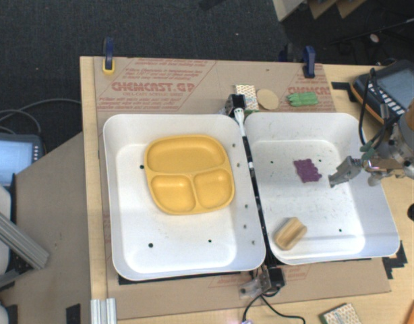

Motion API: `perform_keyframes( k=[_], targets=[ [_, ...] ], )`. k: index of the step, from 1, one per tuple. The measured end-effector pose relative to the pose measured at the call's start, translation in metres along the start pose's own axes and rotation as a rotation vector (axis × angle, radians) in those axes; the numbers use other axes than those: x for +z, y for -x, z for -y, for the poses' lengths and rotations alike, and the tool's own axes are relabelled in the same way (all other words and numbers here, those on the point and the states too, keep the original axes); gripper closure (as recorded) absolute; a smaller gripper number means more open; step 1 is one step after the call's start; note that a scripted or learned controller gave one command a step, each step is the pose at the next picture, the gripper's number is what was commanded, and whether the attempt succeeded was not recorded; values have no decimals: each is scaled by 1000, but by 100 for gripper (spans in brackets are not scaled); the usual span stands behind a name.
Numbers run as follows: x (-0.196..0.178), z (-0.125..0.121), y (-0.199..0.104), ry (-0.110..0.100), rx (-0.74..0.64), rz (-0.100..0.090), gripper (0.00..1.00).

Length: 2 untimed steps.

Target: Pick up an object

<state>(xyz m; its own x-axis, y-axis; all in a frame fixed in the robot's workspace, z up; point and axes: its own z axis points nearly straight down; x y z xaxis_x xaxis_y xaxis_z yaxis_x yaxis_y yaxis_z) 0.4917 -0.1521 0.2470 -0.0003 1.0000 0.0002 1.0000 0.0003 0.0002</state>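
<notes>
Gripper (343, 171), a grey two-finger tool entering at 3 o'clock, hangs over the right shallow white plastic bin (342, 128); we cannot tell how it is set, and we see nothing held by it. We judge the task barely begun: no object is lifted, and approach, closing and raising all remain. Nearest candidate is the small purple block (306, 170), lying on the bin floor just beside the tool, at 9 o'clock from it. A tan cylindrical piece like a bread roll (290, 233) rests near the bin's 7 o'clock corner, well apart from the block. In the left white bin (119, 201) sits a yellow three-compartment plastic plate (189, 173). Beyond the bins at 12 o'clock, on the brown board, lie a tan disc (268, 99) and a green ridged piece (303, 99). We see nothing between tool and purple block.
</notes>
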Motion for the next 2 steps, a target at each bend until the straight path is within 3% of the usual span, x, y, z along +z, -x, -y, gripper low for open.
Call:
perform_keyframes(
  k=[1, 2],
  targets=[
    [83, -51, 23, -4, 0, -1, 0],
    [167, -90, -3, -4, -3, -2, 0]
  ],
)
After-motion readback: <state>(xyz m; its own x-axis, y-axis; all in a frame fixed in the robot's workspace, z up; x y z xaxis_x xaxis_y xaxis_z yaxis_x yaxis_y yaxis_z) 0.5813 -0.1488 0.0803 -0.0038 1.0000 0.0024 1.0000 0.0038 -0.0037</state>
